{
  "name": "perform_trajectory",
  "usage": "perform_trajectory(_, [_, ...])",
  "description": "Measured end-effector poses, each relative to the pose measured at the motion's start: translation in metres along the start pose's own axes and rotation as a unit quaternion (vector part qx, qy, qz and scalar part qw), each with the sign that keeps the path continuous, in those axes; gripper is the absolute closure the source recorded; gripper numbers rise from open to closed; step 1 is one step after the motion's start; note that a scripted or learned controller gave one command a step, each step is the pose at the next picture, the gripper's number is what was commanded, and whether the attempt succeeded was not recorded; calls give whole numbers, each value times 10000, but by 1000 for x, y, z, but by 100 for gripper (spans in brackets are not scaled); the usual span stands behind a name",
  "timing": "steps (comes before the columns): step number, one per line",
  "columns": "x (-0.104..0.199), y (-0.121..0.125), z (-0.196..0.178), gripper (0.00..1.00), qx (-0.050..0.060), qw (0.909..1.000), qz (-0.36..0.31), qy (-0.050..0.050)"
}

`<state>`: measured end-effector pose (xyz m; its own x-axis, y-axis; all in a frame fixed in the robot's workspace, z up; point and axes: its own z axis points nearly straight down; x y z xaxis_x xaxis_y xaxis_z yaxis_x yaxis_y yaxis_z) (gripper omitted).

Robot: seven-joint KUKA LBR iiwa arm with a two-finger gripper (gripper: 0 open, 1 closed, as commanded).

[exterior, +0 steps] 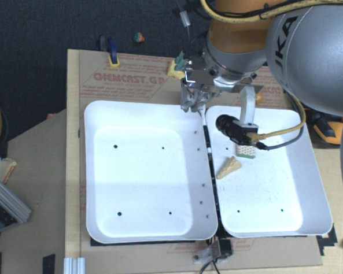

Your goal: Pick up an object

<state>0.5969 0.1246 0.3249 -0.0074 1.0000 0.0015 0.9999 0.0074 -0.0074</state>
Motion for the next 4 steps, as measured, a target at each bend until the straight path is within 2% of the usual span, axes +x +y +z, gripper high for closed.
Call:
perform_trajectory(1, [80,3,37,100,-1,10000,-5,2])
perform_trajectory(2, [102,-9,-104,100,-121,9999,13,30])
perform_trajectory(3, [-18,-54,-135,100,-55,9999,96,-14])
perform_trajectory(4, [36,-116,-60,100,15,10000,5,-10])
